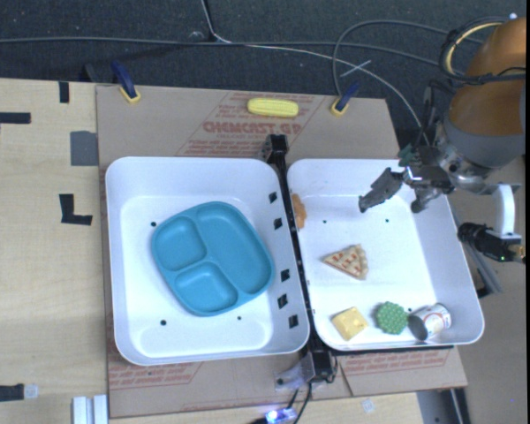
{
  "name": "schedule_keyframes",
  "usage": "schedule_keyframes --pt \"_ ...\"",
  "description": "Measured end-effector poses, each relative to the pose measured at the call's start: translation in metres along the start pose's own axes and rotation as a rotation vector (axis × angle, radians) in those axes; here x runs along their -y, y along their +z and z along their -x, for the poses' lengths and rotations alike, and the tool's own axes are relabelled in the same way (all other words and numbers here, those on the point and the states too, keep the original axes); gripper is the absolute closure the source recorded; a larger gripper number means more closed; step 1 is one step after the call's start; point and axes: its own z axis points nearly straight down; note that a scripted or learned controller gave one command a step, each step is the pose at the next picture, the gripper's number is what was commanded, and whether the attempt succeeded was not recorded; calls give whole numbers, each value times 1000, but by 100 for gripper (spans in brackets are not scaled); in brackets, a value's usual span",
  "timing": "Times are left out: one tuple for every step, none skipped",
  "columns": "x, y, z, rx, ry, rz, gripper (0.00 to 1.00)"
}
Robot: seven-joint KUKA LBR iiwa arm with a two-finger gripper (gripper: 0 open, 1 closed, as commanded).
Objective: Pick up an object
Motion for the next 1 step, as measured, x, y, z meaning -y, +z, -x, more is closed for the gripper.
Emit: schedule_keyframes --pt "-2 -7 0 2 -3 12 0"
